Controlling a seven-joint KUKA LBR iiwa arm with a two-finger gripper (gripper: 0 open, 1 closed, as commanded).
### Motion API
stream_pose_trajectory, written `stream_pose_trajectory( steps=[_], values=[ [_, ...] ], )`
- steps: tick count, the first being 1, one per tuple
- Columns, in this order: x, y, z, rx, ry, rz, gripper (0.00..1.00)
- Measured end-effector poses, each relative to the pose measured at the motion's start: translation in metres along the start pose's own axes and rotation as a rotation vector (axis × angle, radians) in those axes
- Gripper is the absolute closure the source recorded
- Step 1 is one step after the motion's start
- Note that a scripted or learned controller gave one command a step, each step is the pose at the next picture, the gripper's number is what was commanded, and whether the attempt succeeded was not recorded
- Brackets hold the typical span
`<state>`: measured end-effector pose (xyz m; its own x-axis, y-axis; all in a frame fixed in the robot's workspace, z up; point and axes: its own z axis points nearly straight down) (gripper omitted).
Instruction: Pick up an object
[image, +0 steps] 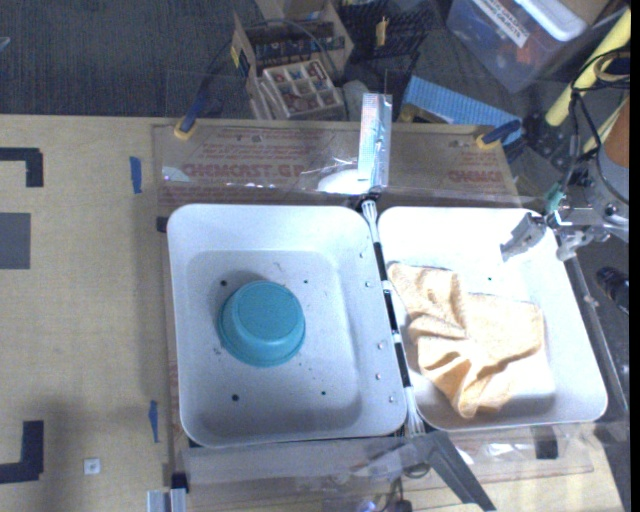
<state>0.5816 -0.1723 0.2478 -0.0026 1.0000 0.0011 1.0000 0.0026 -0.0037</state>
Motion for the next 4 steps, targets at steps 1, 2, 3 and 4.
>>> stream_pose_trajectory(
  steps=[1,2,3,4],
  values=[
    [0.064,0.001,0.129,-0.001,-0.001,-0.148,0.0],
    [0.073,0.007,0.159,-0.007,-0.001,-0.265,0.0],
    [0.07,0.007,0.148,-0.011,-0.002,-0.259,1.0],
    [0.069,0.007,0.148,-0.011,-0.002,-0.258,0.0]
  ],
)
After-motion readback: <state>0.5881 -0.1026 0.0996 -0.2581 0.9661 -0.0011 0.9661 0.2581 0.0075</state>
